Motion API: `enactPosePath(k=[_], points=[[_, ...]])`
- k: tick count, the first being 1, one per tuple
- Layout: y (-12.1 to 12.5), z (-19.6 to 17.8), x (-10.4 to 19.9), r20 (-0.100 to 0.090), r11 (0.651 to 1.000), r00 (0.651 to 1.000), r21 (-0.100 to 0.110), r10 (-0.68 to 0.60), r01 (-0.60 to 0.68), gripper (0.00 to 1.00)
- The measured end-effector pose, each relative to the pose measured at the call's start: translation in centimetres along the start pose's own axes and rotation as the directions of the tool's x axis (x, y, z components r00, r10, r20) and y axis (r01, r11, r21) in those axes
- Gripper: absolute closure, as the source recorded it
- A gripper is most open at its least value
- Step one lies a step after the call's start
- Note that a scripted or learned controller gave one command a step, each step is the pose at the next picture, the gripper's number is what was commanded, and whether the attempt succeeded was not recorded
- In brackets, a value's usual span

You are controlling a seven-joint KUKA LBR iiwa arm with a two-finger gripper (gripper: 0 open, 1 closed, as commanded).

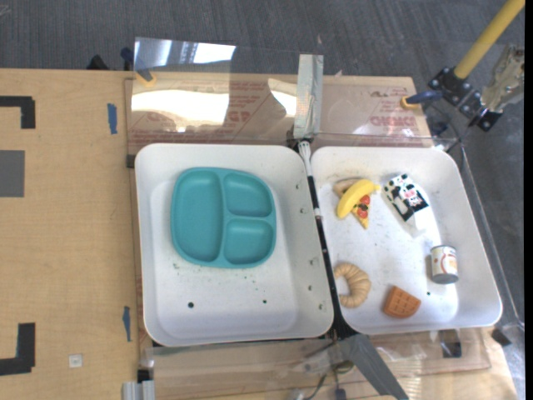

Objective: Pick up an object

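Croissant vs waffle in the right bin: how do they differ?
The croissant is pale tan and curved like a crescent; the waffle is darker orange and a flat wedge. The croissant lies by the bin's left wall near the divider; the waffle sits to its right, closer to the can. The croissant looks slightly larger. Both lie apart near the front edge of the right bin.

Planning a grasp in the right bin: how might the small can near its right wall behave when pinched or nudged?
The small can looks to lie on its side, so a nudge would probably roll it. Its rounded, smooth-looking wall may slip between fingers. It seems small, likely light.
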State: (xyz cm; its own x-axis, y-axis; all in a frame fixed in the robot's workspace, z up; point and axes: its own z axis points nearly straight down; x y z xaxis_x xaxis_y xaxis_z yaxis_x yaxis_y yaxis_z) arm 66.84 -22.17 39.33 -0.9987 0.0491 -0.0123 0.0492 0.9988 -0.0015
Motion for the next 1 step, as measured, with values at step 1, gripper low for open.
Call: enactPosePath(k=[1], points=[[-0.23, -5.39, 2.14, 0.002, 0.926, 0.926, 0.002, 0.377, -0.377, 1.00]])
